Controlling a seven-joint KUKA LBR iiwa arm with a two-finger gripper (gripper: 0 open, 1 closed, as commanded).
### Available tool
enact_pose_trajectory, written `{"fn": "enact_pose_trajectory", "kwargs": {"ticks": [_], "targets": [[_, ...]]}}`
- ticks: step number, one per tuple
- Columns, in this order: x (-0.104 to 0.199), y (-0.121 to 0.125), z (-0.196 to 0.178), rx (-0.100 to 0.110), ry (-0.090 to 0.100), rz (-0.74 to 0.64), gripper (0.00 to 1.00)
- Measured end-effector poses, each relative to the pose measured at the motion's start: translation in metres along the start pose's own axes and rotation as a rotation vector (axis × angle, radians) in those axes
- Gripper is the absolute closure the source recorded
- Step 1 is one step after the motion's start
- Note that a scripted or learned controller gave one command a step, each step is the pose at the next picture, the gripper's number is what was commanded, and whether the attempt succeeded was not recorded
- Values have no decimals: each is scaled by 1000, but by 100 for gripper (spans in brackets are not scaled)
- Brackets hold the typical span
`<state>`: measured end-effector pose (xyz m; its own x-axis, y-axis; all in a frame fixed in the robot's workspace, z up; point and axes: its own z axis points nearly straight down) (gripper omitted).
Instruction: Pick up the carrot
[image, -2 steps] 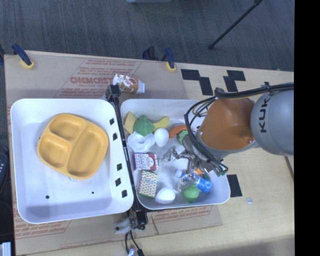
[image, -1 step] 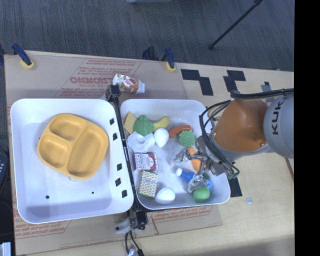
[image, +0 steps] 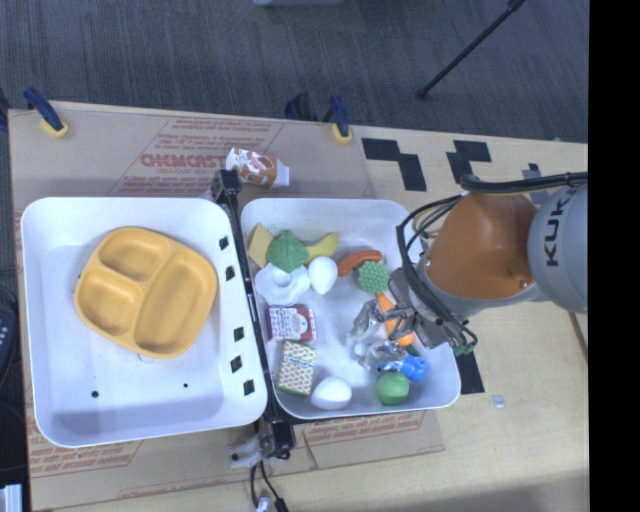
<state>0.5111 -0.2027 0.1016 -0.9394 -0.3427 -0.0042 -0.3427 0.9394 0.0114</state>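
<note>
Claw (image: 385, 335) low in right bin (image: 300, 212) among toy food

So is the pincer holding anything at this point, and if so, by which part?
It cannot be told. The pincer is low in the right bin, with something orange at it, but the clutter hides any grip.
</note>
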Motion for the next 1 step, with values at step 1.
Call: {"fn": "enact_pose_trajectory", "kwargs": {"ticks": [1], "targets": [[-52, -3, -106, 13, 1, 209, 100]]}}
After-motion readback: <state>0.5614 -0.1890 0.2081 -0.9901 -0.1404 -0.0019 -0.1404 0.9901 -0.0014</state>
